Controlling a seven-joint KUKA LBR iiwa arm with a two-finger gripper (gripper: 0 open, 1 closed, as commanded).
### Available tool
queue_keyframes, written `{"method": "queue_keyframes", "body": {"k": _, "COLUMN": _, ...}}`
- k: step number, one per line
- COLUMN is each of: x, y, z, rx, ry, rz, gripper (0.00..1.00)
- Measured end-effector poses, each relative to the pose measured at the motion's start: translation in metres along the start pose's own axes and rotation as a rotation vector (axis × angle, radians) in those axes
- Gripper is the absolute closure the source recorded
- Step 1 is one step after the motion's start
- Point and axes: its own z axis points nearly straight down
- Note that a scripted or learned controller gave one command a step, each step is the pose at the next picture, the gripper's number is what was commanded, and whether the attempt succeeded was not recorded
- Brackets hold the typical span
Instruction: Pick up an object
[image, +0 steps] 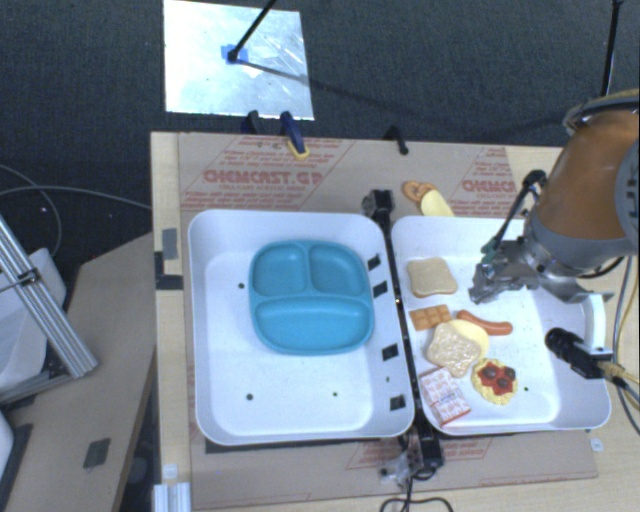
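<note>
We log two shallow white bins side by side on the worktop (170, 330). The left bin (220, 400) holds a blue divided plate (308, 297) near its centre, probably parked there as a possible drop-off, well apart from the picking area. The right bin (570, 400) carries the candidates for the pick, loosely bunched toward its 7 o'clock half, so several touch or overlap:

- toast slice (432, 276), lying flat, clear of the others on its upper side
- waffle piece (430, 318), just below the toast
- sausage (485, 324), at 3 o'clock of the waffle
- pale round cookie (455, 349), apparently overlapping a yellow piece beneath it
- pizza-like disc (496, 381), red topping, toward 5 o'clock of the cluster
- red-and-white packet (445, 395), at the bin's 6 o'clock edge

A banana-like piece (435, 203) lies outside the bins at 12 o'clock, beyond the right bin's rim.

The claw (488, 283) hangs over the right bin at 3 o'clock of the toast and 12 o'clock of the sausage. Its dark fingers blur into one mass, so we cannot tell whether they are spread or pressed together. We see nothing between them; contact with the bin floor cannot be judged either.

Judgement: nearest targets are toast and sausage; no object is picked yet
</note>
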Motion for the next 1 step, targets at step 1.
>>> {"method": "queue_keyframes", "body": {"k": 1, "x": 0.0864, "y": -0.0186, "z": 0.0167, "rx": 0.007, "ry": 0.005, "rz": -0.007, "gripper": 1.0}}
